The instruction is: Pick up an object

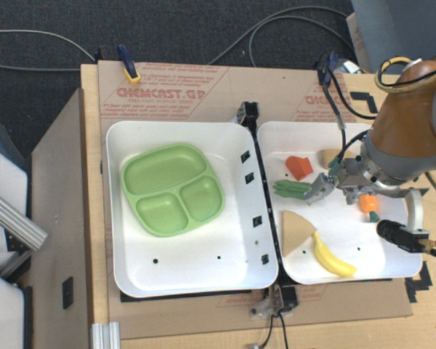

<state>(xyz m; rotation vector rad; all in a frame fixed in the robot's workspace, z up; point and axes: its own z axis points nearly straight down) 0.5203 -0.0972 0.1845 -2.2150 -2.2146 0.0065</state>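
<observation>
My arm reaches in from the right over the right bin [392, 267], one of two shallow white bins sitting side by side on the counter [167, 86]. My claw [321, 189] is low in that bin, its tip just beside a green leafy toy [291, 188]; I cannot tell how it is set. A red-orange block [299, 167] lies just above the green toy. A small orange piece [368, 203] sits close under my wrist. Nearer the front of the bin, a tan wedge [296, 231] touches a yellow banana [330, 257]. The left bin [131, 267] holds a light green divided plate [173, 189] with three compartments.
</observation>
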